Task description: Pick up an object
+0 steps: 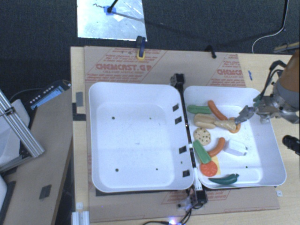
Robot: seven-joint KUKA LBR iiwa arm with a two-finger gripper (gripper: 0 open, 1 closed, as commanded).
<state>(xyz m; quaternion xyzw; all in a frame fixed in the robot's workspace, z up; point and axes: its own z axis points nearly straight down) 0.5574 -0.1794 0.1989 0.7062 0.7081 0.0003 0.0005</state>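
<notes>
One fixed camera above the bench; slanted downward view over both white bins; moderate distance

My arm reaches in from the right, gripper held low, pointing left.

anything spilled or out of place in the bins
Nothing stands out. All the toy food sits inside the right bin, crowded toward its left side; the green pepper lies near the front rim. The gripper hangs over the pile.
</notes>
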